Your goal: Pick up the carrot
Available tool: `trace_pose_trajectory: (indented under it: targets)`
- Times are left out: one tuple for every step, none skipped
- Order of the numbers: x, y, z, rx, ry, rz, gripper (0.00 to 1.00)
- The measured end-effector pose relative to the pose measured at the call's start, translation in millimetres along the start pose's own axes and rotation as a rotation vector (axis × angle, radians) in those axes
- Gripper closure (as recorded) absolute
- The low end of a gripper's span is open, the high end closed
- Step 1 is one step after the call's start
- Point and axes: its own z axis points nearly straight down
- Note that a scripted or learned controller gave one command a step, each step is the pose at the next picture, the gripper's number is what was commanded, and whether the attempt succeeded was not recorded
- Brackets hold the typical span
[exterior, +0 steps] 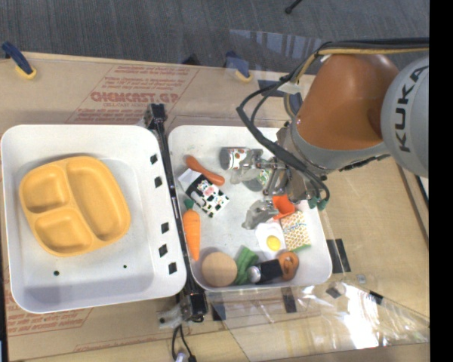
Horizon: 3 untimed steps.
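The carrot (191, 234) is orange with a green top. It lies lengthwise along the left wall of the right bin (317, 259), below a black-and-white cow-print box (207, 195). My gripper (266, 196) hangs under the orange wrist band over the middle right of that bin, about a hand's width right of the carrot and not touching it. A small orange-red block (284, 204) sits right at the gripper; I cannot see whether it is held.
A red sausage (204, 170), a silver can (238, 158), a fried egg (271, 241), a patterned packet (295, 231), a tan ball (219, 268), a green piece (246, 262) and a small orange fruit (288, 263) share the right bin. A yellow divided plate (74, 204) fills the left bin (15, 277).
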Motion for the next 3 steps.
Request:
trace_pose_trajectory:
  targets:
    - [14.2, -85.4, 83.9, -0.001, 0.009, 0.048, 0.00]
    - [43.1, -23.0, 91.9, -0.005, 0.003, 0.155, 0.00]
    - [40.8, -23.6, 81.2, -0.002, 0.000, 0.149, 1.00]
